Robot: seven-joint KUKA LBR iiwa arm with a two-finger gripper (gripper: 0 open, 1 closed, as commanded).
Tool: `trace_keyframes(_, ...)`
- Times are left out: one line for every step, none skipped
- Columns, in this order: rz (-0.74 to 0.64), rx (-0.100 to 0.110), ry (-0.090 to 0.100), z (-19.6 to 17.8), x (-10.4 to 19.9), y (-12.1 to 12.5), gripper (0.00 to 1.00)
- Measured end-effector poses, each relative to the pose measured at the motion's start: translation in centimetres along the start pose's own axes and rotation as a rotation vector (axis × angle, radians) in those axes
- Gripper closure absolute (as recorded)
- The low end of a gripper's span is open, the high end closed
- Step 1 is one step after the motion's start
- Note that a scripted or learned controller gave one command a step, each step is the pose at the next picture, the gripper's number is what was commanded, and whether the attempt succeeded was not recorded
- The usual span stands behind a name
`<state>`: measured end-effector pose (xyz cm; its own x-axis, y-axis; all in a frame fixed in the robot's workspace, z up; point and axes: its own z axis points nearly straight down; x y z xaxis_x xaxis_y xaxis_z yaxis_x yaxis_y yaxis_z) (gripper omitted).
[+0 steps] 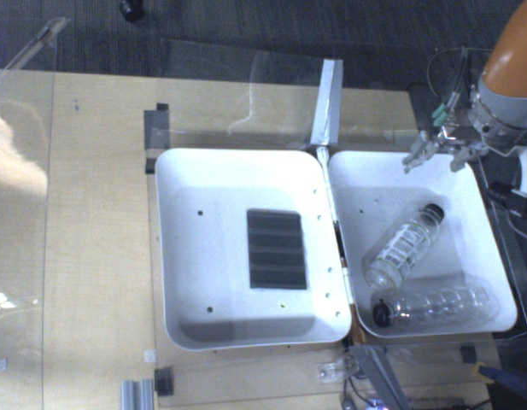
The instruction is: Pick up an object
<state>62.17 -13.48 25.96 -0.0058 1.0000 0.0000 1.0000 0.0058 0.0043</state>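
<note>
Your arm reaches in from the far right, its pincer (440, 150) spread open and gripping nothing above the right bin's (502, 280) far edge.

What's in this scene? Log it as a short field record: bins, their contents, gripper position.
left bin: holds a dark ribbed rectangular block, lying flat near the middle
right bin: holds two clear plastic bottles
upper bottle: lying diagonally, black cap toward the far right
lower bottle: lying along the near wall, black cap to the left
gripper: above the right bin's far edge, nothing between its fingers
</note>
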Motion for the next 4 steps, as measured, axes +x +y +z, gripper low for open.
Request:
trace_keyframes(-0.055, -0.001, 0.0, 16.7, -0.6, -3.8, 0.0)
trace_keyframes(-0.206, -0.008, 0.0, 17.1, 4.8, 0.0, 0.0)
trace_keyframes(-0.351, -0.009, -0.003, 17.0, 3.1, -7.4, 0.0)
trace_keyframes(-0.172, -0.008, -0.001, 17.1, 3.3, -2.2, 0.0)
